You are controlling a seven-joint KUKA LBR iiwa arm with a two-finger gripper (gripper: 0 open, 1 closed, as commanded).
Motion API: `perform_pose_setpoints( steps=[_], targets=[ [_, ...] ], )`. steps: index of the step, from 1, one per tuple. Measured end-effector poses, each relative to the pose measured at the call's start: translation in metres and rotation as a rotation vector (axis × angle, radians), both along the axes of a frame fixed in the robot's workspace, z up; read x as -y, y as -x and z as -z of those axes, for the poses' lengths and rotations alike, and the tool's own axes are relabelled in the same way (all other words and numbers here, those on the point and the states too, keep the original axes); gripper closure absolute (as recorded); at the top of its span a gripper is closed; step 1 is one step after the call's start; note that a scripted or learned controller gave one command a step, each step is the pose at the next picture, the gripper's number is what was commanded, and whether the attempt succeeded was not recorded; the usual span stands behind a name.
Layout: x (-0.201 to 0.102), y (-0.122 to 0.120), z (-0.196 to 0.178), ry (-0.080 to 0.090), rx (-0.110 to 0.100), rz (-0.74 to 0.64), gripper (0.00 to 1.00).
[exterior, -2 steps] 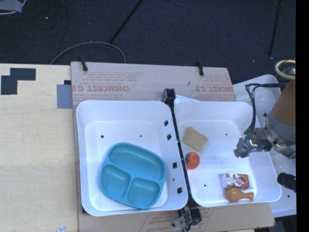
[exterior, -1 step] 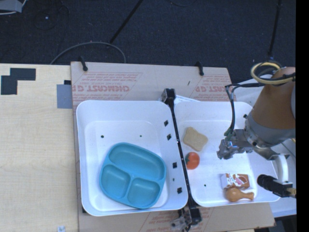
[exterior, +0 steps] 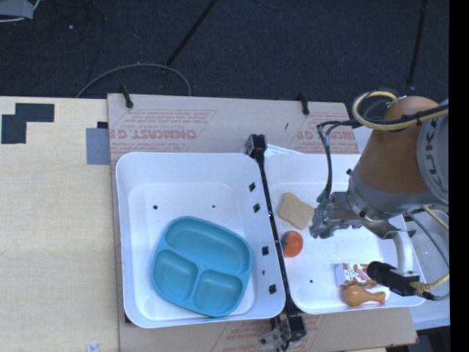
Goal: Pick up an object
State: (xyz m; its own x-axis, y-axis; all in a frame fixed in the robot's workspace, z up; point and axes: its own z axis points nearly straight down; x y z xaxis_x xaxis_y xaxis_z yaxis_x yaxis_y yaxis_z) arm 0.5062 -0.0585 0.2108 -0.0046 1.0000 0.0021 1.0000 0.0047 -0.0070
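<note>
In the right bin (exterior: 308,169) lie a tan sponge-like slab (exterior: 295,210), a small red-orange ball (exterior: 292,243), a pink and white packet (exterior: 352,273) and a tan pear-shaped toy (exterior: 360,295). My gripper (exterior: 321,224) hangs over the middle of this bin, just right of the tan slab and above and right of the red ball. I see nothing between its fingers. The arm's orange band and grey wrist cover the bin's right part.
The left bin (exterior: 135,196) holds a blue divided plate (exterior: 201,264). A black divider (exterior: 267,218) runs between the bins. Cardboard lies under both bins, and light wood bench surface stretches to the left. Cables loop around the arm at the right.
</note>
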Motion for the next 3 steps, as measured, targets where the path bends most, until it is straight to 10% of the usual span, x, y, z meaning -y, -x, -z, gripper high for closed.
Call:
perform_pose_setpoints(
  steps=[3],
  targets=[
    [-0.15,0.006,-0.006,0.002,-0.001,0.0,1.0]
  ],
)
